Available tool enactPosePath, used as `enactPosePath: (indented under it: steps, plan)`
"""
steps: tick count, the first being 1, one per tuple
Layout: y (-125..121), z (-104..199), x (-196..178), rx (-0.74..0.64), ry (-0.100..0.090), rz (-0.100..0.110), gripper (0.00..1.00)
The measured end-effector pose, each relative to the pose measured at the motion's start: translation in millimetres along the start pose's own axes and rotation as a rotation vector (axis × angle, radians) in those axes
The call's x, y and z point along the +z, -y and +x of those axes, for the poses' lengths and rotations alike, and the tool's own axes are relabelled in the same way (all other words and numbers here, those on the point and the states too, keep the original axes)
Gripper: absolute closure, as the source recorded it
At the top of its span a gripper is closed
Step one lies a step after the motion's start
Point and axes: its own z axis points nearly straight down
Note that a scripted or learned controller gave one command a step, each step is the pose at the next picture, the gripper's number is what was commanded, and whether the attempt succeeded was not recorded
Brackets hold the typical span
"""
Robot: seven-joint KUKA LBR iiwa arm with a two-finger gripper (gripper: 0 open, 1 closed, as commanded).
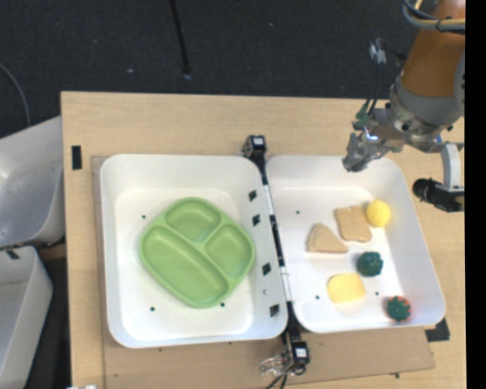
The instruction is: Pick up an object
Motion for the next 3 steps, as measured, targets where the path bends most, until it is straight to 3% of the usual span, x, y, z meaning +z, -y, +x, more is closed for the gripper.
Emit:
enactPosePath:
  steps: [3]
  plan:
    - [12.9, 150.2, 38.6, -0.003, -0.003, 0.008, 1.0]
